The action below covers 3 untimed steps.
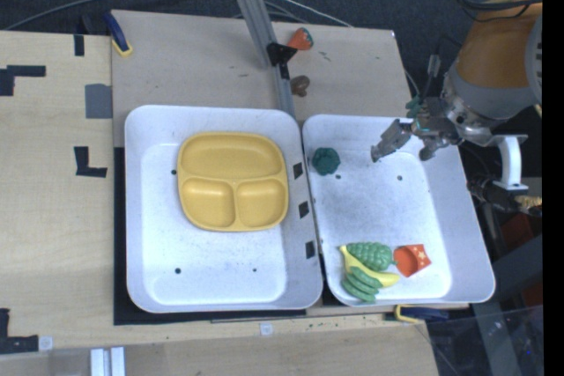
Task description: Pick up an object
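Hand: the gripper (407,142) hangs over the far right part of the right bin (458,216). Its two fingers are spread apart and there is nothing between them.
Arm: grey with an orange band, it comes in from the right.
Closest thing: a small dark green ball (326,160) sits on the bin floor to the left of the hand, near the bin's far left corner.
Other things: a bumpy green toy (369,255), a yellow banana (377,276), a green pod (359,284) and a red piece (411,260) lie bunched up at the near side of the same bin.
Left bin (145,216): it holds a yellow tray (233,180) with three parts.
Good way to do it: I think the ball is the easy pick, since it sits alone. Move left until the fingers are on both sides of it, go straight down, then squeeze slowly so it does not roll away.
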Tool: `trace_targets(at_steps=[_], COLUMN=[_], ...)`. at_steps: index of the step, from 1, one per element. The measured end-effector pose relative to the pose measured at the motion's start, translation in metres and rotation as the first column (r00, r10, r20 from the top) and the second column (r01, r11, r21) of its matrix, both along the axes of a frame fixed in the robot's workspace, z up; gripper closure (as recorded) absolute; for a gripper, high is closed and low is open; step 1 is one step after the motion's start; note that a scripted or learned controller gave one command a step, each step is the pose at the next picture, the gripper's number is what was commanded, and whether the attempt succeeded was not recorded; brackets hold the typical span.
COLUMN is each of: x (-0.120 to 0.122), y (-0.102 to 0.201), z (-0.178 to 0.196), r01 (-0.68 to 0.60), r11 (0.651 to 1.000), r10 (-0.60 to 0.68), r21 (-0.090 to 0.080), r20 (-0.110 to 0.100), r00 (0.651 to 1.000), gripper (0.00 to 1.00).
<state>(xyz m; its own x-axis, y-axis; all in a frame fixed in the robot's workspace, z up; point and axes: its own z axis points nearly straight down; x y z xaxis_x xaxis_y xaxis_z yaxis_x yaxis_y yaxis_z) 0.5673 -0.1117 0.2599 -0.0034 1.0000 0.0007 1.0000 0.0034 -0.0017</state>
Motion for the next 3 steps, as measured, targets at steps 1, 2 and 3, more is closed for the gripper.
trace_targets(at_steps=[1, 2, 3], x=[0.0, -0.002, -0.008], y=[0.0, 0.007, 0.015], z=[0.0, -0.045, -0.094], r01=[0.0, 0.002, 0.002], r11=[1.0, 1.0, 1.0], r10=[0.0, -0.002, -0.002], r21=[0.0, -0.001, 0.0], r20=[0.0, -0.004, -0.006], r00=[1.0, 1.0, 1.0], gripper=[0.0, 0.0, 0.0])
